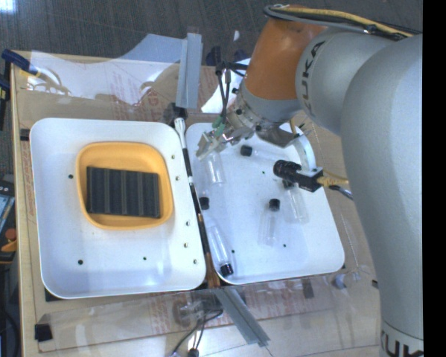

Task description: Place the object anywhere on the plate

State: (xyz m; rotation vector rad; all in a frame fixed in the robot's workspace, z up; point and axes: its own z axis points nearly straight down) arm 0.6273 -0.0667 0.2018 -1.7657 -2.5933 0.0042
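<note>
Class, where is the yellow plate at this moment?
In the camera view, the yellow plate lies in the left white bin, with a dark ridged block resting on it, across the divider from the end effector.

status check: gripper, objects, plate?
Gripper low over right bin's far-left corner, nothing visibly held. Clear tubes lying in right bin. Yellow plate in left bin, dark ridged insert on it.

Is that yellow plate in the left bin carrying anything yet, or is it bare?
Carrying something: a dark ribbed rectangular piece lies flat inside the yellow plate, in the left bin.
</note>
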